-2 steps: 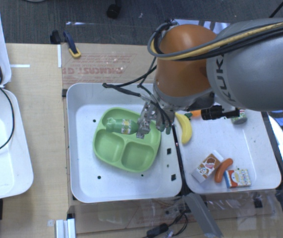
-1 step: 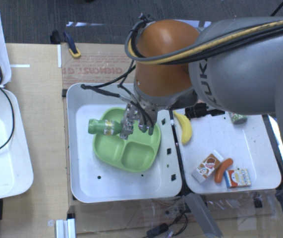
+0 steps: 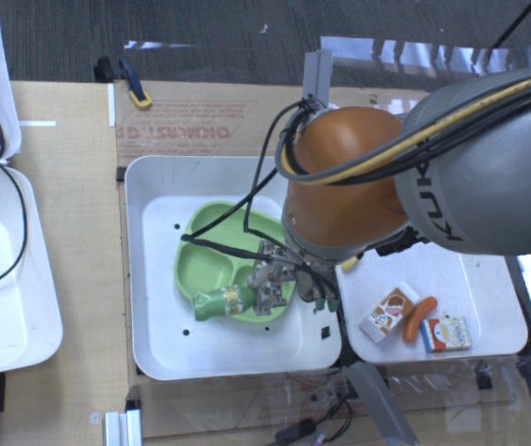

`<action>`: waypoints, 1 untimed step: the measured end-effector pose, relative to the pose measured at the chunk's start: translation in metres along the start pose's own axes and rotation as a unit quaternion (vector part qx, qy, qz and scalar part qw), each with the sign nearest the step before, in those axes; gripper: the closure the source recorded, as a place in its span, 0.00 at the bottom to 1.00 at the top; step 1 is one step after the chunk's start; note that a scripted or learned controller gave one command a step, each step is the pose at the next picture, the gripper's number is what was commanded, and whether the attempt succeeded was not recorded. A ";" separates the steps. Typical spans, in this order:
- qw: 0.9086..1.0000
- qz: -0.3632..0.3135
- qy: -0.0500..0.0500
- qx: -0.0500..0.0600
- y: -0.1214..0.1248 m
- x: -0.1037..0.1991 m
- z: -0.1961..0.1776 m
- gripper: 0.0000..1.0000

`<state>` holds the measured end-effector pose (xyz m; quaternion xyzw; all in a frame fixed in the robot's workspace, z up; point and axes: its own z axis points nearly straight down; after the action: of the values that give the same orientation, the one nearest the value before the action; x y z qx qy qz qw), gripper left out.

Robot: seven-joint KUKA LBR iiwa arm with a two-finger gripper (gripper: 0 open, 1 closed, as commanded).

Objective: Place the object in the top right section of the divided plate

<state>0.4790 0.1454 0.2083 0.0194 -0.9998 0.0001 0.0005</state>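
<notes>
1. Grey casing and a broad orange band make up the arm, which is seen entering from the right and bending down over the seam between the two white bins
2. The wrist is pointed down and toward the left, with the gripper lowered over the lower right part of the green divided plate
3. Black cables are draped from the wrist across the plate's upper sections
4. A green bottle is laid on its side on the plate's lower edge, its cap end turned toward the gripper and just beside it
5. Whether the fingers are parted or closed cannot be told, as the metal parts are crowded and blurred together
6. The plate is set in the left bin
7. In the right bin a small carton, a sausage and a second small box are lying near one another
</notes>
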 end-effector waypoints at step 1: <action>0.998 0.066 -0.002 0.000 -0.054 -0.011 -0.024 1.00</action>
<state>0.4925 0.0917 0.2319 -0.0468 -0.9989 -0.0002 -0.0017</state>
